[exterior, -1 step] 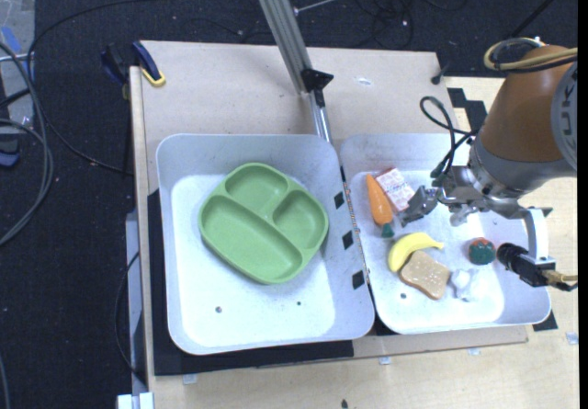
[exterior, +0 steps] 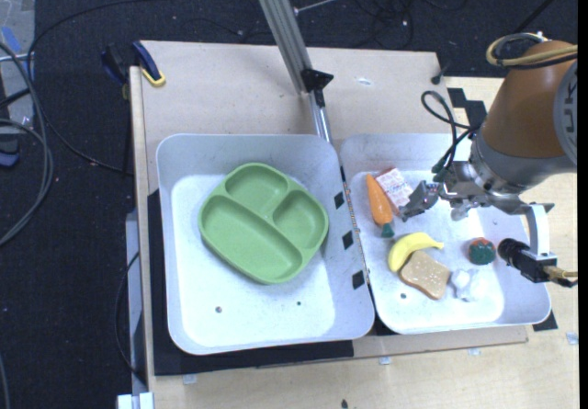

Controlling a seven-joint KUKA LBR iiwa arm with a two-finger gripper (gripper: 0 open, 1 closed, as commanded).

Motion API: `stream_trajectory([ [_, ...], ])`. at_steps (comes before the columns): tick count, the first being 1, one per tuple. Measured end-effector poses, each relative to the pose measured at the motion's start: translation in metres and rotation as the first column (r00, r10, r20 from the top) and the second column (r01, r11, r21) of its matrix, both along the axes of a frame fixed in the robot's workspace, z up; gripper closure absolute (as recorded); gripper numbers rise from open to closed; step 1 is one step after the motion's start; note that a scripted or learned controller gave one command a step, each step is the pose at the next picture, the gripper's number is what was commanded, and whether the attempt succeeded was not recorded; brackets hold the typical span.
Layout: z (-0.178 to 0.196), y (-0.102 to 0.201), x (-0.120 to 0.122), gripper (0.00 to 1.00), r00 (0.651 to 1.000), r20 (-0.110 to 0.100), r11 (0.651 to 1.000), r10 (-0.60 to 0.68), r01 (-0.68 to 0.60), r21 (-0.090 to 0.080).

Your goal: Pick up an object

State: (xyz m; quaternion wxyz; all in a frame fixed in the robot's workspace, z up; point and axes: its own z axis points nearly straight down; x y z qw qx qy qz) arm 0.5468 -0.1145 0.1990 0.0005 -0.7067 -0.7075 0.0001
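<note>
The right bin holds an orange carrot, a red-and-white packet, a yellow banana, a slice of toast, a small red-and-green fruit and a small white piece. My gripper hangs over the middle of this bin, just right of the packet and carrot and above the banana. Nothing shows in its grasp.
A green divided plate lies in the left bin. A slanted metal pole rises behind the bins. The arm's orange-banded wrist looms over the right bin's far right side.
</note>
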Motion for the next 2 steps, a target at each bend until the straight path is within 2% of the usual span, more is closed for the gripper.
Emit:
stream_trajectory([
  [1,-0.043,0.001,-0.002,0.0,1.0,-0.003,1.0,-0.002,0.002,0.0],
  [2,-0.097,0.007,0.007,0.0,1.0,-0.003,1.0,-0.001,0.001,0.0],
])
